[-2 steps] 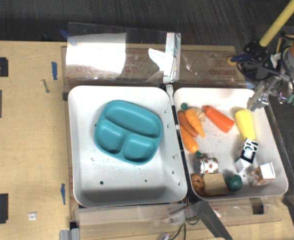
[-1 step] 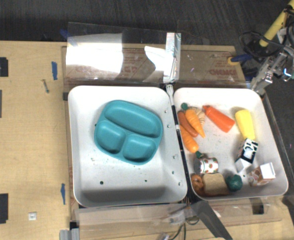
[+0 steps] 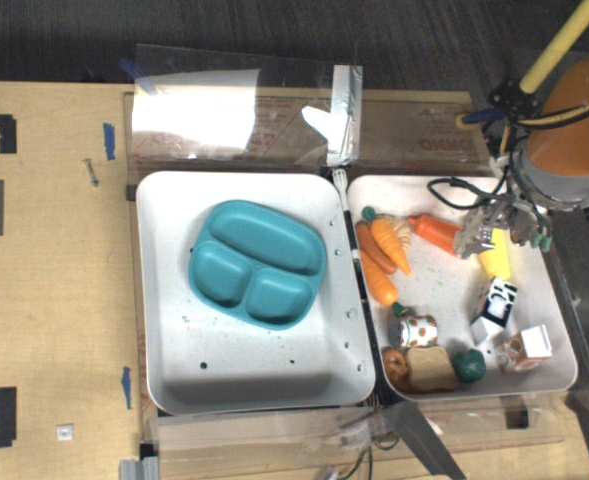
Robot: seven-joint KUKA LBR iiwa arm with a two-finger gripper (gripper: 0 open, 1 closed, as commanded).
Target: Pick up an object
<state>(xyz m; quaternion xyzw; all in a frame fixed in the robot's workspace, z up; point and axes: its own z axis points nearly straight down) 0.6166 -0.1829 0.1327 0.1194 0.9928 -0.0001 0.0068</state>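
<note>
Overhead, a smooth teal compartment tray [image 3: 258,262] lay in the left bin [image 3: 164,358]. Glossy plastic carrots [image 3: 384,258] and a yellow block [image 3: 495,261] cluttered the right bin [image 3: 559,368]. The arm reached in from the right, its gripper [image 3: 496,226] low over the block; its grip could not be made out.

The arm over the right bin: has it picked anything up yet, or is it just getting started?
Nothing looks lifted so far. The gripper is low over the right bin, close to a yellow piece and an orange piece, but I can't tell that it holds either. The carrots lie on the bin floor. The grasp and lift are left.
</note>
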